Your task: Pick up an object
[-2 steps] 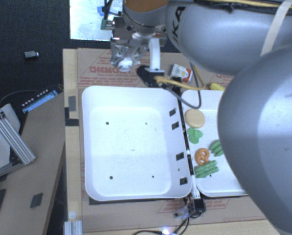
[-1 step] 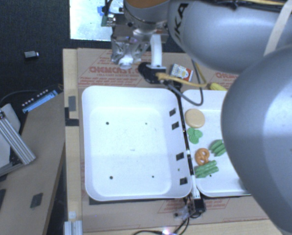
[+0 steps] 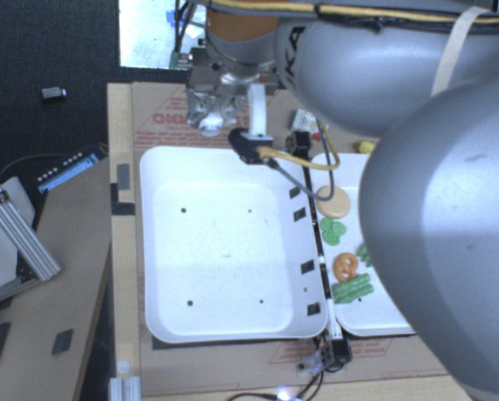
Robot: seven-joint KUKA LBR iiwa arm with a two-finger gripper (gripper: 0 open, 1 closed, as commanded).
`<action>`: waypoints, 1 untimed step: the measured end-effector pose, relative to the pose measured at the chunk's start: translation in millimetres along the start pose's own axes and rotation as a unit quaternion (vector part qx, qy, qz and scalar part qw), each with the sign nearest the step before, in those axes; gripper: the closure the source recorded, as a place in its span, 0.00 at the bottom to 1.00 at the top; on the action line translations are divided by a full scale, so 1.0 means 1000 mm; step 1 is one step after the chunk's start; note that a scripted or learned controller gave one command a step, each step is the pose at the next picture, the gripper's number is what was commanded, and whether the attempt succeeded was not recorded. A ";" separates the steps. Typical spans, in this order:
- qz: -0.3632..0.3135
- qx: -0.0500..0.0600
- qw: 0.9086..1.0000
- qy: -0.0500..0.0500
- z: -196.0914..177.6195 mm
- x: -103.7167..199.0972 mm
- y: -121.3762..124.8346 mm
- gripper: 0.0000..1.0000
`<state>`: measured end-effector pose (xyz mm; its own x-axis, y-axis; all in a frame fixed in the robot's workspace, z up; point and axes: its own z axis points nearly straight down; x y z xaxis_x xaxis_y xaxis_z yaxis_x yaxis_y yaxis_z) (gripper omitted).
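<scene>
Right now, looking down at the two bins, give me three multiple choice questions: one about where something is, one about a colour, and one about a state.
1. Where do the small toy items lie?
A. In the left bin
B. In the right bin
C. On the cardboard in front of the bins

2. What colour is the long bumpy item nearest the right bin's front rim?
A. Green
B. Blue
C. Red

3. Where is the tool?
A. Down inside the left bin
B. Above the far rim of the left bin
C. Resting on the pretzel

Answers:
1. B: the pretzel, the tan disc and the green pieces lie in the right bin, not in the left bin.
2. A: the long green piece is plainly green.
3. B: the tool sits over the cardboard at the left bin's far rim.
</scene>
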<state>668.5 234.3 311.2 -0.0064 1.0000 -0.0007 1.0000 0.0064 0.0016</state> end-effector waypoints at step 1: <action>-0.001 -0.001 1.000 0.000 -0.012 0.000 0.000 1.00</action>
